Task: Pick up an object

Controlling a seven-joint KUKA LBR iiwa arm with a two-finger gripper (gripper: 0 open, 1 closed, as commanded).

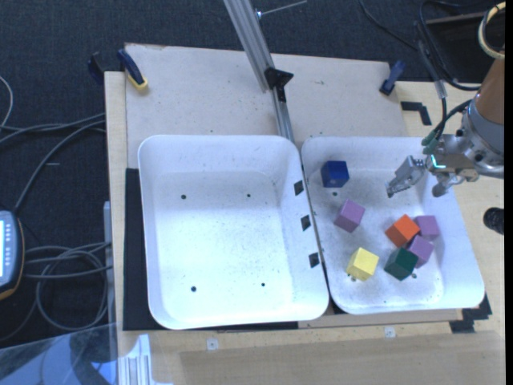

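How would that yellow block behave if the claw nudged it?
The yellow block has flat faces, so it would probably slide, not roll. It looks small and rigid, likely light. It lies apart from the green block, so a nudge shouldn't jam immediately.

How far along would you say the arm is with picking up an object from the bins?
Early stage. Done: the gripper has reached over the right bin. In hand: nothing shows between its fingers; it hangs above bare floor, right of the blue cube. Left: closing on a block and lifting it. The orange cube, yellow cube, green cube and purple cubes all lie on the floor.
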